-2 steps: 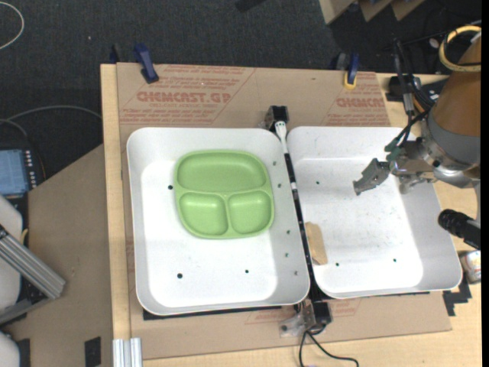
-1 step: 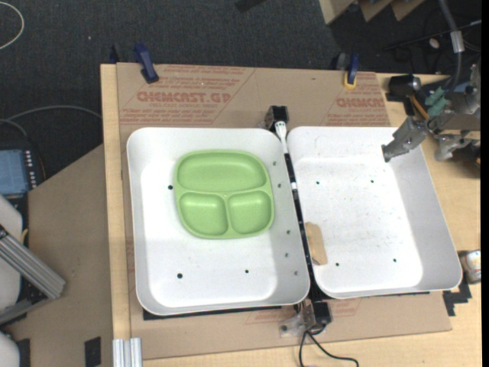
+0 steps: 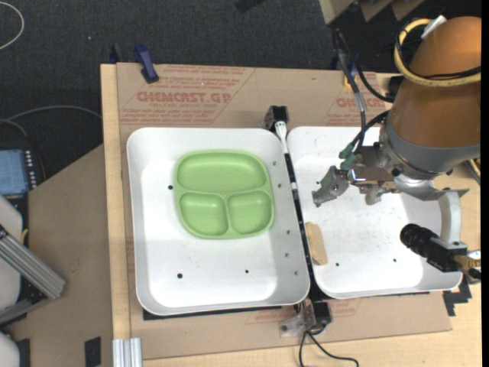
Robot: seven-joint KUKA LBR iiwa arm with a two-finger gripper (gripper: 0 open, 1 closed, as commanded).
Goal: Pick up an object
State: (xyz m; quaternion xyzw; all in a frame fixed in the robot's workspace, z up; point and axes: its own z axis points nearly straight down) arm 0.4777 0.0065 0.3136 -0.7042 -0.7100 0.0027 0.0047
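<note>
Bins: left bin (image 3: 153,274), right bin (image 3: 367,274), side by side
Bench: brown board (image 3: 191,90)
Clamp: blue clamp (image 3: 145,62), far left

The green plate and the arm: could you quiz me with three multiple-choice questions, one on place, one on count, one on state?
1. Which bin holds the green plate?
A. left bin
B. right bin
C. neither

2. How many compartments has the plate?
A. two
B. three
C. five

3. Where is the tool?
A. over the right bin
B. pressed on the plate
C. outside both bins

Answers: 1 A, it lies in the left bin. 2 B, one wide section above two small ones. 3 A, it hangs over the right bin, apart from the plate.
</note>
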